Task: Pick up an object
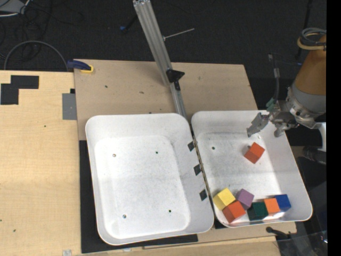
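Note:
A lone orange-red cube lies tilted on the floor of the right bin, near its middle. My gripper hangs just above and slightly behind that cube, with its fingers spread apart and nothing between them. At the bin's front edge is a cluster of cubes: yellow, purple, red-orange, green, orange and blue.
The left bin sits beside the right one, with black clips on the shared rim. A slanted aluminium bar rises behind the bins. The arm's orange band is at the far right.

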`<state>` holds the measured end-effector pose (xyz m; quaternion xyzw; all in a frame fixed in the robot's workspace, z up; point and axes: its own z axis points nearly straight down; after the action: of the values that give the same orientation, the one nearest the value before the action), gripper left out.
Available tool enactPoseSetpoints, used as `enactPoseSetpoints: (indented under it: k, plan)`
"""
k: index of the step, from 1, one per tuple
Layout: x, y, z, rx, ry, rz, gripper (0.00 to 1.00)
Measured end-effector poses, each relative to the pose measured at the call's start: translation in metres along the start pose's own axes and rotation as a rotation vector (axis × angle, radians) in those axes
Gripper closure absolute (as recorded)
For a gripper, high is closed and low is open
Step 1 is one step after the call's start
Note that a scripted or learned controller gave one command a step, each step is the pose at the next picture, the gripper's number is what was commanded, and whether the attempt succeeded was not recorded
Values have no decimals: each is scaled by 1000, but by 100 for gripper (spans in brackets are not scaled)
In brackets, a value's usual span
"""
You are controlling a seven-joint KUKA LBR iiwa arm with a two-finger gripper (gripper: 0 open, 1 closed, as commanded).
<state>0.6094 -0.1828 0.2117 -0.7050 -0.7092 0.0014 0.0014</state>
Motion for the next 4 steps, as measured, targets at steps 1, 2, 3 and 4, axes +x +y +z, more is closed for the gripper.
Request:
enactPoseSetpoints:
  k: [1,2,3,4]
  plan:
    - [0,0,-10,1,0,-5,100]
    - [0,0,-9,2,-1,-5,0]
    - [0,0,-19,2,-1,-9,100]
    - [0,0,-19,3,-1,-9,0]
